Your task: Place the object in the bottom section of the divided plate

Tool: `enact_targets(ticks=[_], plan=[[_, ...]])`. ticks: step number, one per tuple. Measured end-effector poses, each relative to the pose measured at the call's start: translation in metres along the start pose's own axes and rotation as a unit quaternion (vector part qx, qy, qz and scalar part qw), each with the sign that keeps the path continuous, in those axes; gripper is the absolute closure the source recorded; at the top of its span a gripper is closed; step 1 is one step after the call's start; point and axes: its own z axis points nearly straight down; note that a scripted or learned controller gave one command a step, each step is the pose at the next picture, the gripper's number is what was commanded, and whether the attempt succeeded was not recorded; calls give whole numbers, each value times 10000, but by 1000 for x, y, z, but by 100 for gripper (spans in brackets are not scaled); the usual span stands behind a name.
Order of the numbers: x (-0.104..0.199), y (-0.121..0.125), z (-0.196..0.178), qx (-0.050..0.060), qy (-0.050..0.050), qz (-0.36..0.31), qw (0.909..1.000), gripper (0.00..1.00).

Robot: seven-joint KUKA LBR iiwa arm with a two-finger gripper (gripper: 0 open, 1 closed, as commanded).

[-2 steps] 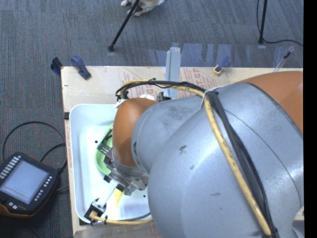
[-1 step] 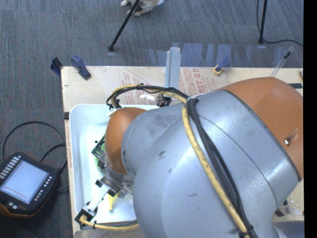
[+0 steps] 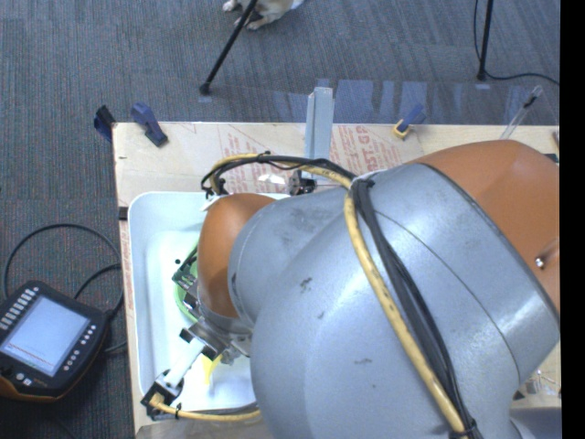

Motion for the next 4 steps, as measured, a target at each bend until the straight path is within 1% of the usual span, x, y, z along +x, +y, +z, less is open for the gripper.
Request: enact_targets(ticks=[1, 2, 4], plan=[[1, -3, -78, -68, 36, -857, 9963, 100], [1, -3, -78, -67, 35, -861, 9963, 0], [1, -3, -78, -67, 35, -861, 9963, 0]])
